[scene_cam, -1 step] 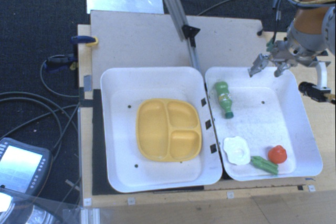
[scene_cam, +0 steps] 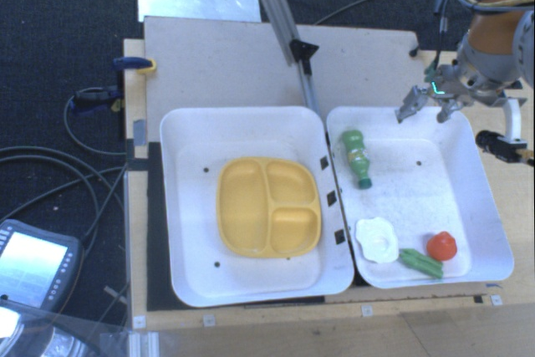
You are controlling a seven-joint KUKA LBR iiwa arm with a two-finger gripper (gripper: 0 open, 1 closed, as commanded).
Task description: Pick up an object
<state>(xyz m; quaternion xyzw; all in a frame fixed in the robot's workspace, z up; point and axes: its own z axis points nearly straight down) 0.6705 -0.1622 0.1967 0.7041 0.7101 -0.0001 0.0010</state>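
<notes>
Where claw (scene_cam: pixel 428 108) hovers (open), bottle (scene_cam: pixel 356 156) near.

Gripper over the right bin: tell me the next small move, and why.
Probably swing left and down toward the green bottle. The gripper hangs open above the right bin's far rim with nothing between its fingers, and the bottle is the nearest item, lying apart from the others.

The arm (scene_cam: pixel 500 4) enters at the upper right, its orange band above the grey wrist; the wrist tilts down and to the left; the gripper (scene_cam: pixel 430 105) hangs at its end with its two fingers spread apart, nothing visible between them
</notes>
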